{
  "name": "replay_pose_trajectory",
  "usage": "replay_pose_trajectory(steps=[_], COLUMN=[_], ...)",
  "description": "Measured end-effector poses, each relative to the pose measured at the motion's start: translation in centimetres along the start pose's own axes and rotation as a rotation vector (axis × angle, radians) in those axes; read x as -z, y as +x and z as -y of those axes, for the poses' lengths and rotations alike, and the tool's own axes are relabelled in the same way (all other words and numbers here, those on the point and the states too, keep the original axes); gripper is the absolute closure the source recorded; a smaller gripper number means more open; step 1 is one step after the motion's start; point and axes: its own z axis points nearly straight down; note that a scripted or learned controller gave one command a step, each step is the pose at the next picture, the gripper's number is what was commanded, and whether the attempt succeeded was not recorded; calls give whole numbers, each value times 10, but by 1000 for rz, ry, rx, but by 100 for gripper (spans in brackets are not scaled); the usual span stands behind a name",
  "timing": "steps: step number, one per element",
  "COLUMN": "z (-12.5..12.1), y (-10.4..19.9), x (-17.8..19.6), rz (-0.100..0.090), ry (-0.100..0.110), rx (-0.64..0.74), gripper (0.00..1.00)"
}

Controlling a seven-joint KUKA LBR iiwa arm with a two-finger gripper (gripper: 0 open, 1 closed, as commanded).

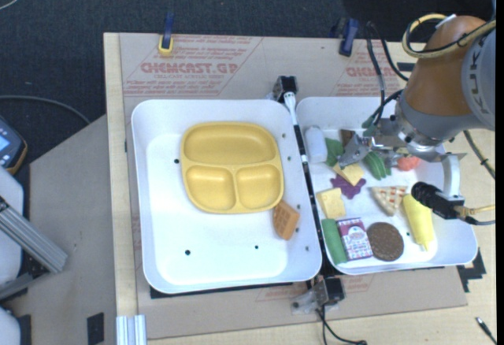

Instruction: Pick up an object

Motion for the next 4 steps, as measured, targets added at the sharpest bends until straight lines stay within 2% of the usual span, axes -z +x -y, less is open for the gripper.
replay_pose_trajectory(steps=[1,2,3,4], z=[-7,-7,-8,-17], y=[-5,-4,-5,-11], x=[-49,-70,-57,-8], rz=[1,1,2,5], ry=[-1,-1,-6,-14], rx=[-1,0,-2,0], gripper=[0,0,100,100])
